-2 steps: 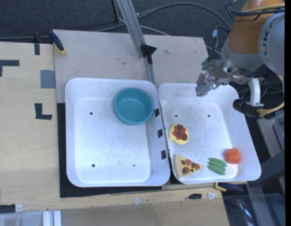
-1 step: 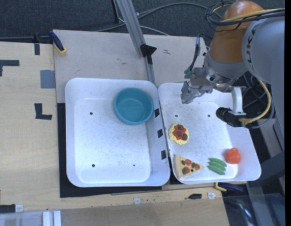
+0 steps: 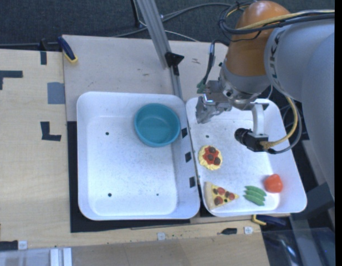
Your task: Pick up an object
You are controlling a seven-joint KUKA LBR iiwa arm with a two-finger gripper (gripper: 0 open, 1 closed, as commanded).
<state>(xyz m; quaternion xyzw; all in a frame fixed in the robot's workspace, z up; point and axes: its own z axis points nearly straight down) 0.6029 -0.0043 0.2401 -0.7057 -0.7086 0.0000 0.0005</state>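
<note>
The gripper (image 3: 207, 111) hangs over the far left corner of the right bin (image 3: 287, 204); whether it is open or closed cannot be told. Nearer in that bin lie a round toy pizza (image 3: 210, 156), a pizza slice (image 3: 219, 194), a green pea pod (image 3: 255, 195) and a red tomato (image 3: 274, 183). A blue bowl (image 3: 157, 124) sits at the far right of the left bin (image 3: 98, 187).
</note>
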